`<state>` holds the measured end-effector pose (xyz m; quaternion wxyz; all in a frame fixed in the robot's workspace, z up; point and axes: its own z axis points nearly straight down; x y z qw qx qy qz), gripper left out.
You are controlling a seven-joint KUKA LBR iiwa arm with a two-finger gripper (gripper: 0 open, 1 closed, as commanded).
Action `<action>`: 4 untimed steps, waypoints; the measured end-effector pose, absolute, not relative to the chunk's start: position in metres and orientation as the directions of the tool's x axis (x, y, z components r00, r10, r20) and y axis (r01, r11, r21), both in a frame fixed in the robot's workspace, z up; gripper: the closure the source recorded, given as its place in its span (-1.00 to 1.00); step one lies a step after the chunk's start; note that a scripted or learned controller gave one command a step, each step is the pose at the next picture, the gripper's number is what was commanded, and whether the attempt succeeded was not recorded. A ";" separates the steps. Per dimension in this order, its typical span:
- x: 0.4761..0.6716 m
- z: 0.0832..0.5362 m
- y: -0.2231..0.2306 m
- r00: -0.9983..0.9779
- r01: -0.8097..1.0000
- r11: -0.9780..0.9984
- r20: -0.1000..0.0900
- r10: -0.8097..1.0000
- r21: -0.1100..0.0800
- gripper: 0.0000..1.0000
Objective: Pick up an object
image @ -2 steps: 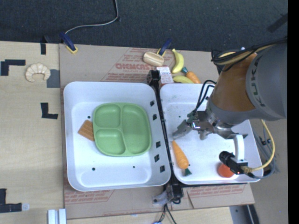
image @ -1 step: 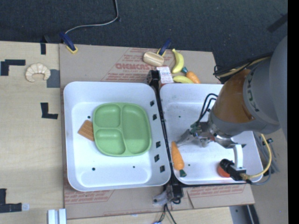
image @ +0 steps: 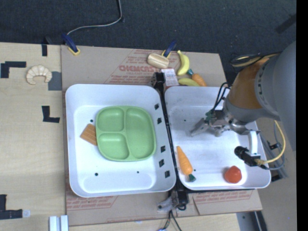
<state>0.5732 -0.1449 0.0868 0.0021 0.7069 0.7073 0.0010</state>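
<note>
My gripper (image: 197, 128) hangs low over the right bin (image: 211, 96), near the bin's middle left, pointing left. Nothing shows in its grasp. An orange toy carrot (image: 184, 161) lies below it by the bin's left wall, apart from the gripper. A red tomato (image: 233, 174) rests in the front right corner of the same bin. The grey arm with its orange band (image: 245, 88) comes in from the right over that bin's back right part.
The left bin (image: 77, 177) holds a green divided plate (image: 126, 132) with a brown slice (image: 89, 134) tucked under its left edge. Behind the bins lie a bread roll (image: 158, 60), bananas (image: 183, 64) and a small box (image: 168, 76). A croissant (image: 38, 74) sits far left.
</note>
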 end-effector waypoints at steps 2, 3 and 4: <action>0.638 0.086 -0.093 -0.002 1.000 0.002 -0.001 1.000 0.003 -1.00; 0.652 0.086 -0.093 -0.002 1.000 0.002 -0.001 1.000 0.002 -1.00; 0.658 0.086 -0.099 -0.002 1.000 0.002 -0.001 1.000 0.002 -1.00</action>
